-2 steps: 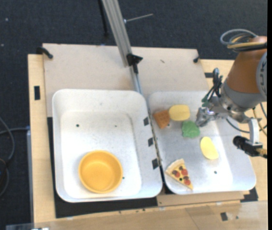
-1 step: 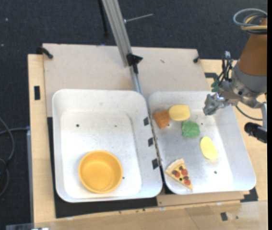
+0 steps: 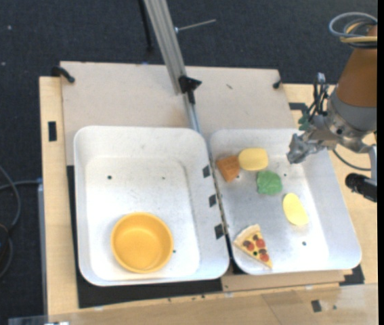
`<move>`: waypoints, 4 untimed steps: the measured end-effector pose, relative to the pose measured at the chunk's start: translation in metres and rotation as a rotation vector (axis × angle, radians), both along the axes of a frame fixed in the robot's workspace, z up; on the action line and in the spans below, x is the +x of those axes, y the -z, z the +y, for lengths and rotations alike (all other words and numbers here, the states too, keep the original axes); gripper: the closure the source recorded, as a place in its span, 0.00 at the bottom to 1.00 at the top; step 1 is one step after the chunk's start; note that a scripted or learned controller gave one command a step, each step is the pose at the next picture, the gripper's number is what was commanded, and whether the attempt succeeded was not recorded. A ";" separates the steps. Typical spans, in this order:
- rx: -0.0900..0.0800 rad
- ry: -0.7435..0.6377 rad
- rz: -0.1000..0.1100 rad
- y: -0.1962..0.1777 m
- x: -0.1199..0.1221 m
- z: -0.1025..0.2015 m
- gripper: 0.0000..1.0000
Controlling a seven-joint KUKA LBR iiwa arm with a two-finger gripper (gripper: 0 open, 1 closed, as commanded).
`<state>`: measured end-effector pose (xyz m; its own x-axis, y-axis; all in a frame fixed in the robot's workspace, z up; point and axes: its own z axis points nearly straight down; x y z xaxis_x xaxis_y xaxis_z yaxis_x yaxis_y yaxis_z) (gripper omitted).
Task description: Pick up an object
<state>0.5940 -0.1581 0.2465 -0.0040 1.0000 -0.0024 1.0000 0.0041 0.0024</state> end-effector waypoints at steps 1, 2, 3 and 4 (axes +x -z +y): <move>0.002 -0.001 0.001 0.010 -0.012 0.045 1.00; 0.004 -0.004 0.001 -0.002 -0.027 0.096 1.00; 0.005 -0.004 0.001 -0.011 -0.041 0.145 1.00; 0.005 -0.005 0.002 -0.014 -0.053 0.203 1.00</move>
